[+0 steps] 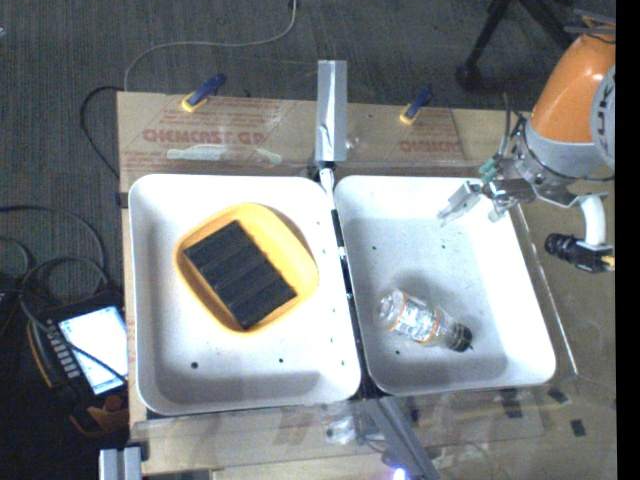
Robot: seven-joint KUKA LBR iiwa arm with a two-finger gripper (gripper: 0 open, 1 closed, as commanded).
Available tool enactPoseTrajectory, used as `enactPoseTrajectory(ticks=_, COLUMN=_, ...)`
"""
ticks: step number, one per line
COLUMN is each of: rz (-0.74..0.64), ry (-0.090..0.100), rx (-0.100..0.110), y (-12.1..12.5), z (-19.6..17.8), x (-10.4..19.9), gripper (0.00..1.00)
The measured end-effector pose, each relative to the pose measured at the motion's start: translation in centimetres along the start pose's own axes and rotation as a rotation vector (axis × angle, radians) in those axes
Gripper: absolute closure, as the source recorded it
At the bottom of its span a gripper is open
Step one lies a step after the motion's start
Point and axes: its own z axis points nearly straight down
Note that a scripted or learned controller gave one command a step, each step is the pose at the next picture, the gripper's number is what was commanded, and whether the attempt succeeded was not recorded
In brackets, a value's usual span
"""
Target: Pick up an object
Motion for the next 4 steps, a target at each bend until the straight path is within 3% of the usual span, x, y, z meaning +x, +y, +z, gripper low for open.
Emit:
enactPoseTrajectory(ticks=1, rz=-0.074, ry=0.002, rx=0.003, y=-4.9, z=3.8, x=2.3, gripper=0.00)
enactPoseTrajectory(ticks=2, rz=-0.288, ry=0.004, rx=0.001, y=-11.1, z=6.9, x=6.7, gripper=0.00)
enactPoseTrajectory(ticks=3, rz=-0.083, ry=0.004, rx=-0.010, y=-11.3, z=11.0, x=2.2, gripper=0.00)
enactPoseTrajectory(ticks=4, rz=-0.084, ry=0.003, rx=-0.017, y=-11.0, z=9.9, x=2.3, gripper=1.00)
